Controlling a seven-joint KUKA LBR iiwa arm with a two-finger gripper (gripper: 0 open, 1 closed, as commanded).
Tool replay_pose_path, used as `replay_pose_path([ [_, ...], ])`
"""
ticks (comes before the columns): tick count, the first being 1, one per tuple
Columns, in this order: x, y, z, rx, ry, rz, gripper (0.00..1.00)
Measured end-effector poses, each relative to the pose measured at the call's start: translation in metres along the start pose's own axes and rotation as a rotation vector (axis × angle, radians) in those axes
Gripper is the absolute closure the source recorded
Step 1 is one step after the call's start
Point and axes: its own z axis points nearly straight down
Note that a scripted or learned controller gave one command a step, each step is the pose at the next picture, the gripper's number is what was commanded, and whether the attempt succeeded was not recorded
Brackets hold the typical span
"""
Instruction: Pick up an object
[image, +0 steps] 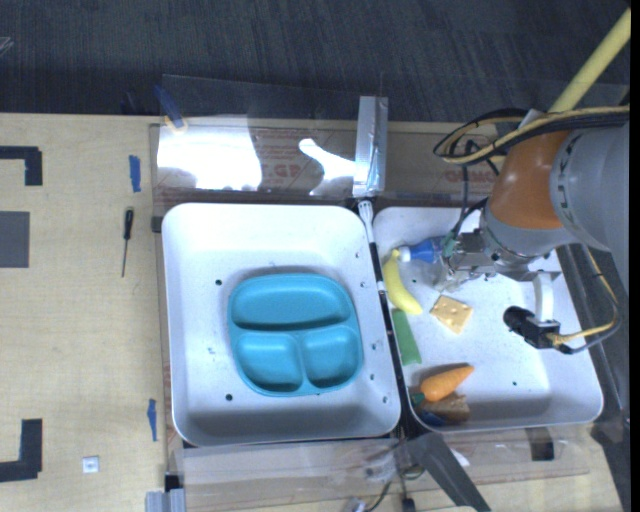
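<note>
Gripper is low over the back-left part of the right bin, reaching in from the right on the grey arm with its orange band above the wrist. Open or closed: cannot tell from this angle. Nothing is visibly held.

Candidate objects are all in the right bin, mostly along its left side. A small blue object lies just left of the gripper, very close to it; contact is unclear. A banana lies against the bin's left wall, curved, with its top end near the blue object. A yellow cracker-like square sits just below the gripper, apart from it, lying flat and turned cornerwise. A green stick lies along the left wall, right below the banana and touching or nearly touching its lower end. A carrot is near the front-left corner, its tip pointing right and slightly up. A brown piece sits just below the carrot at the front wall, touching it or nearly so.

The left bin holds a blue divided tray near its middle, with one long compartment at the back and two smaller ones at the front. The tray is well apart from the gripper.
</note>
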Motion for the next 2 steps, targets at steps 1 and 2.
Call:
replay_pose_path([
  [1, 0.0, 0.0, 0.001, 0.002, 0.0, 0.0, 0.0],
  [2, -0.077, -0.009, -0.044, 0.009, -0.003, 0.167, 0.0],
])
